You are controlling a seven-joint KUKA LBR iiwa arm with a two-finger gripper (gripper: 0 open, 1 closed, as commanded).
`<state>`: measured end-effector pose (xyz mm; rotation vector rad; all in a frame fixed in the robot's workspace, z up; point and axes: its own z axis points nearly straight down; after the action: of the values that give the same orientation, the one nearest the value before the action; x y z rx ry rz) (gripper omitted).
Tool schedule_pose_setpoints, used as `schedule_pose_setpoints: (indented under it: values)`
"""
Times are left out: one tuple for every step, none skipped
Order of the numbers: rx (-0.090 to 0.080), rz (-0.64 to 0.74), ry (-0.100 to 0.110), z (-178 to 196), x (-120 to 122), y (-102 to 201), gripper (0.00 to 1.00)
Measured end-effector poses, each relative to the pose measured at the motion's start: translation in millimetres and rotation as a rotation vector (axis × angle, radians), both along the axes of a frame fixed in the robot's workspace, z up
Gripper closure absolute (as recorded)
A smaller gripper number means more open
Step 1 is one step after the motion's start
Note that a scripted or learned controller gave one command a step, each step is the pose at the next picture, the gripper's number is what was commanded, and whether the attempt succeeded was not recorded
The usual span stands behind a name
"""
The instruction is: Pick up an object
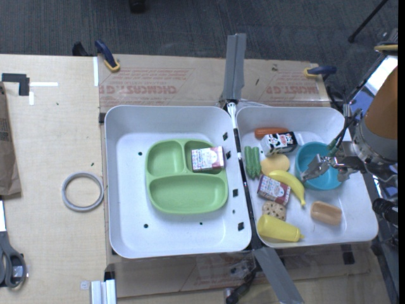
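Claw (314,168) hangs part open, holding nothing, over the blue bowl (319,170), banana (290,183) just left.

Position: fixed above the counter (50,170), looking down.
Angle: slanted, far edge and dark floor (190,11) up top.
Distance: far enough back to catch both white bins, left bin (120,233) and right bin (354,230), side by side.
Arm entry: grey arm (380,119) reaching in from the right edge.
Left margin: bare counter with a ring (83,190) in shot.
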<state>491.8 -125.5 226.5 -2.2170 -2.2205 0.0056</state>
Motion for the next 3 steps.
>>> schedule_pose_setpoints:
  values:
    - [0.001,0.023,0.001,-105.3,-15.0,-12.7,0.0]
    - [0.003,0.542,-0.002,-137.2,56.2,29.3,0.0]
    - [0.003,0.538,-0.007,-126.9,58.5,28.7,1.0]
